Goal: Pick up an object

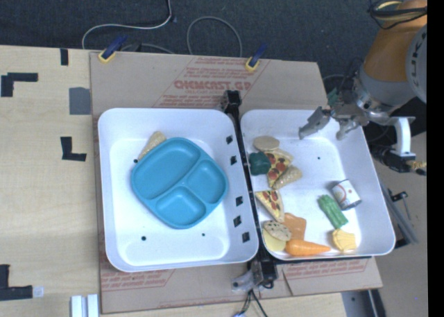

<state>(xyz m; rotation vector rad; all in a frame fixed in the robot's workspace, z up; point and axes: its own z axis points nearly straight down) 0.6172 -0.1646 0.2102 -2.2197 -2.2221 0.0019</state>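
Note:
My gripper point(327, 127) hangs over the far edge of the right bin point(368, 170), its two grey fingers spread open with nothing between them. Below it in that bin lie toy foods: a round cookie point(266, 144), a teal piece point(259, 163), a pizza slice point(279, 168), a second pizza slice point(270, 203), a small can point(345, 193), a green cucumber point(332, 211), a yellow cheese piece point(344, 240), a carrot point(307, 247) and an orange block point(294, 226). None touches the gripper.
The left bin point(114, 191) holds a blue divided plate point(180, 181) with a tan wedge point(152, 145) tucked at its far left edge. A black divider point(237, 163) runs between the bins. Cables point(166, 3) lie behind the cardboard.

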